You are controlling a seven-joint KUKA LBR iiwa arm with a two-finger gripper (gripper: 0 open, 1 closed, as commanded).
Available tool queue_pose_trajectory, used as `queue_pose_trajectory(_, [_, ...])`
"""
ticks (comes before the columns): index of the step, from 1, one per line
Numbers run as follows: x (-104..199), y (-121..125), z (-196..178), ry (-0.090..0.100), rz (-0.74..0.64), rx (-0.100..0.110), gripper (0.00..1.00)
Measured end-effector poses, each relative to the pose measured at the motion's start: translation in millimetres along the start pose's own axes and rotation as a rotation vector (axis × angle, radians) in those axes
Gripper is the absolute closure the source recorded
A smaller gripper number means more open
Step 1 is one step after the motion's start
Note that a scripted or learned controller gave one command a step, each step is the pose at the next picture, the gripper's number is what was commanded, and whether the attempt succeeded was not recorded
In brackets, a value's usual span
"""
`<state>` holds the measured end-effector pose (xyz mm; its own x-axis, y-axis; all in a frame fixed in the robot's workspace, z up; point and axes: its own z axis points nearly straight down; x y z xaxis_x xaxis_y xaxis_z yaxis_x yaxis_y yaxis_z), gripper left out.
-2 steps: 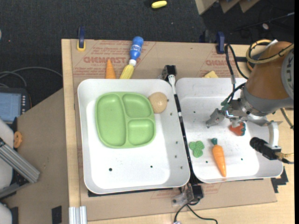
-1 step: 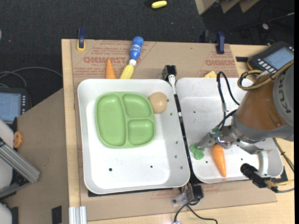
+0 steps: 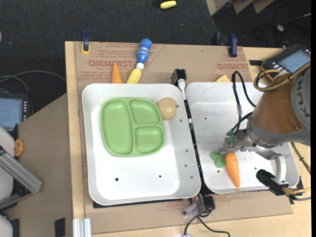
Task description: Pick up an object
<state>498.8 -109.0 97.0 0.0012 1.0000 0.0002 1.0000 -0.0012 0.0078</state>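
Note:
A toy carrot (image 3: 232, 169) with a green leafy top lies in the right bin (image 3: 212, 107), near its front edge, with its tip pointing to the front. My gripper (image 3: 237, 143) hangs low over the right bin, directly behind the carrot's thick end and very close to it. The grey arm with its orange band comes in from the right and hides the bin's right part. In the left bin (image 3: 143, 177) rests a green divided plate (image 3: 132, 126), and a beige ball (image 3: 167, 107) sits against the plate's back right corner.
Behind the bins on the cardboard lie a small orange carrot (image 3: 116, 73), a blue and yellow brush (image 3: 140, 60) and a yellow piece (image 3: 223, 79). Clamps hold the board's back edge. A yellow object (image 3: 168, 4) lies on the dark floor.

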Motion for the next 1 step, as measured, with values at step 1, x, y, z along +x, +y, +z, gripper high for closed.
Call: queue_pose_trajectory(1, [0.0,-0.4,0.7,0.0,0.0,0.001,0.0])
